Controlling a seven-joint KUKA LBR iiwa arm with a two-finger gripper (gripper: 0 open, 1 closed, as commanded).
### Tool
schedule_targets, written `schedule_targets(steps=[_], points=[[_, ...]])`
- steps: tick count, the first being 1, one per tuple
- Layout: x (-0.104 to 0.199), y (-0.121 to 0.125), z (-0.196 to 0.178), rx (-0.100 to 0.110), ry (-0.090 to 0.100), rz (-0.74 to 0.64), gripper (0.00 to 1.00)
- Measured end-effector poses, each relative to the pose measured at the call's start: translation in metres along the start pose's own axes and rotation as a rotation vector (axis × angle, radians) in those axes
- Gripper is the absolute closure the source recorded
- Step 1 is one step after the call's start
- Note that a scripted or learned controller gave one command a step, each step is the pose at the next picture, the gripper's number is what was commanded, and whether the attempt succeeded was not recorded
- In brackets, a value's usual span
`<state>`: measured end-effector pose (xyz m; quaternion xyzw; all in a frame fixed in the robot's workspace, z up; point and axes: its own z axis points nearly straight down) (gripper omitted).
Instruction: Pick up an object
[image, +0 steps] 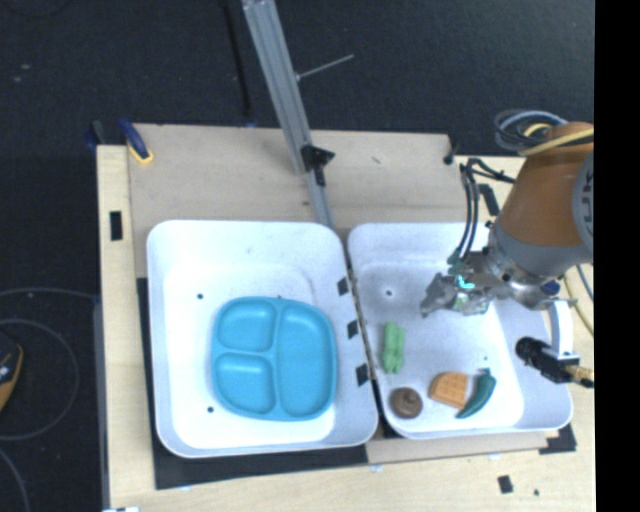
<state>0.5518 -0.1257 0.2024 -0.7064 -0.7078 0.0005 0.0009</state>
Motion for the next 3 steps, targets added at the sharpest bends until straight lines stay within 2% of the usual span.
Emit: schedule_targets(steps=[1,2,3], points=[[0.000,0.001,-0.001,-0.003,0.000,0.000,0.00],[0.006,0.007,0.047,0.000,-0.001,-0.001,0.00],[0.006,0.009,0.095,-0.007,0.001,0.003,0.00]])
